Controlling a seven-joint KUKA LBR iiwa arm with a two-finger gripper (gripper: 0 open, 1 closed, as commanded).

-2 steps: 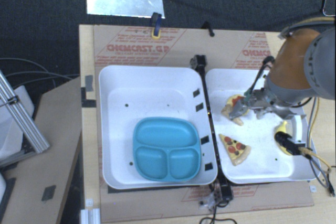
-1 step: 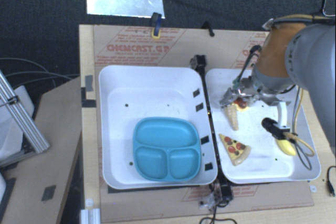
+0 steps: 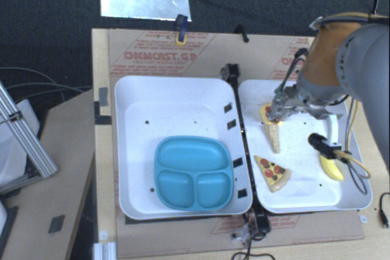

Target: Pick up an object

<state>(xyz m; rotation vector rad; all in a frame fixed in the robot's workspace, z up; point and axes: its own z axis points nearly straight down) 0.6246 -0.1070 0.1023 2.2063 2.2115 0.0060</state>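
Toy pizza slice (image 3: 272,172) lay below the end effector (image 3: 275,112), which hovered over an ice-cream cone (image 3: 273,131), long axis pointing away; grip state indeterminable.

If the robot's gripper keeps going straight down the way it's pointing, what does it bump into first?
Probably the ice cream cone in the right bin. The gripper sits just above the cone's top, though depth is hard to judge from this slanted view.

I work in a robotics lab: my surface (image 3: 164,55) is a printed cardboard sheet carrying two white bins (image 3: 183,91), with aluminium framing (image 3: 21,137) to its left, loose cables (image 3: 36,79) there too, and dark carpet (image 3: 49,9) around.
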